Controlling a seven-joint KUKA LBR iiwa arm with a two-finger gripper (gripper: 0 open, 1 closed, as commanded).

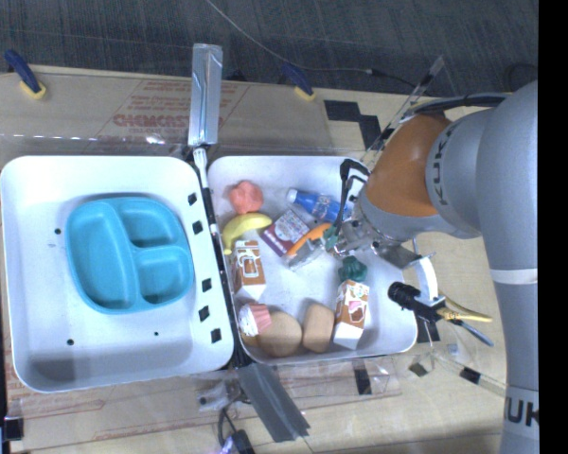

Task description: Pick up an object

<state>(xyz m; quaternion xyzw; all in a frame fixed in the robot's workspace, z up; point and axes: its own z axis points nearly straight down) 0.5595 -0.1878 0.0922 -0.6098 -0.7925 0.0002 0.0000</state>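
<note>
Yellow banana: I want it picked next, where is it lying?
The yellow banana lies in the right bin, near its left wall, just below the pink toy and above a small brown carton.

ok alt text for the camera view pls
A grey and orange robot arm reaches from the right over a white bin cluttered with small food items. The neighbouring left bin holds a blue divided tray.

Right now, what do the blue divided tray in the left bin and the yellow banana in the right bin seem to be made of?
The blue tray looks like moulded plastic with a matte finish: one even colour, rounded compartment edges. The banana is likely toy plastic or rubber, judging by its flat, uniform yellow, though the view is too coarse to be sure.
</note>
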